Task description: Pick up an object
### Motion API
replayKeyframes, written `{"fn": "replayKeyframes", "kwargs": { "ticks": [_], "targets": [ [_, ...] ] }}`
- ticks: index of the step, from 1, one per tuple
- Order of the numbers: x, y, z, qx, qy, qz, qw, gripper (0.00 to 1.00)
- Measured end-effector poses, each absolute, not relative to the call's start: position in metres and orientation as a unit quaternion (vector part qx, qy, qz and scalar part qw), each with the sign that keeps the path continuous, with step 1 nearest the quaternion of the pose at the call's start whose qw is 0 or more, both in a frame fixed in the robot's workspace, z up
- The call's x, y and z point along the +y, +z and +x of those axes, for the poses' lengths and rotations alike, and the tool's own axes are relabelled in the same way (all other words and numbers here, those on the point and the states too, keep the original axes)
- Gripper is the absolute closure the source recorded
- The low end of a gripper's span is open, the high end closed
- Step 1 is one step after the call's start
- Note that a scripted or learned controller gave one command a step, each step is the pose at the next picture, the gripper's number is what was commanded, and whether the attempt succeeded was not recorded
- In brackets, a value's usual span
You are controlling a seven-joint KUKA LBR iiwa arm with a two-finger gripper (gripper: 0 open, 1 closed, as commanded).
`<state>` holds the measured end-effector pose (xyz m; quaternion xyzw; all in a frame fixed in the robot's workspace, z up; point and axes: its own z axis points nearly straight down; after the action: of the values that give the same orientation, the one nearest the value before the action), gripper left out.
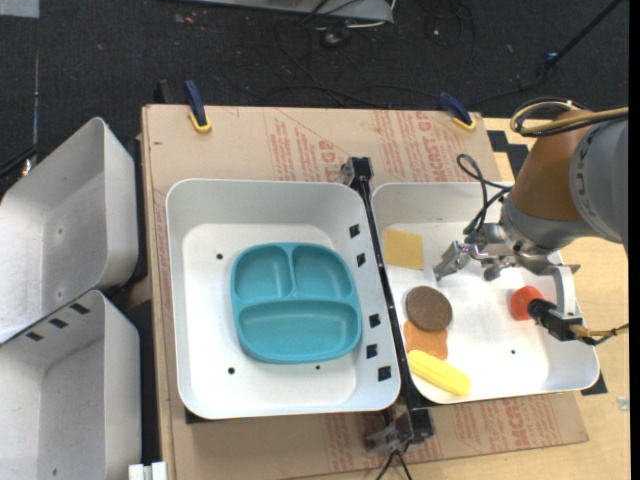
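Note:
The right bin [570, 368] holds several pieces of toy food. A pale yellow square slice [405, 248] lies at its back left. In front of it sits a round brown patty [429, 308], then an orange piece [430, 344] and a yellow corn-like piece [441, 374] by the front left corner. A small red-orange object [522, 302] rests near the right wall. My gripper [468, 266] hangs over the middle of this bin, between the yellow slice and the red-orange object, open, with nothing between its fingers.
The left bin [190, 268] holds a teal divided plate [296, 303]. A black divider [375, 268] runs between the two bins. The arm's orange band [545, 183] rises over the right bin's back right corner. Spare white bins [60, 268] stand off the bench at left.

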<state>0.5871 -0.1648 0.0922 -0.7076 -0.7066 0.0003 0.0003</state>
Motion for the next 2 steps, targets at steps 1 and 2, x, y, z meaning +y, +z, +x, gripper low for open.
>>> {"fn": "replayKeyframes", "kwargs": {
  "ticks": [1,2],
  "targets": [
    [-0.165,0.103,0.588,-0.707,-0.0005,-0.707,-0.001,1.00],
    [-0.161,0.166,0.589,-0.708,-0.0017,-0.706,-0.003,1.00]
  ]
}}
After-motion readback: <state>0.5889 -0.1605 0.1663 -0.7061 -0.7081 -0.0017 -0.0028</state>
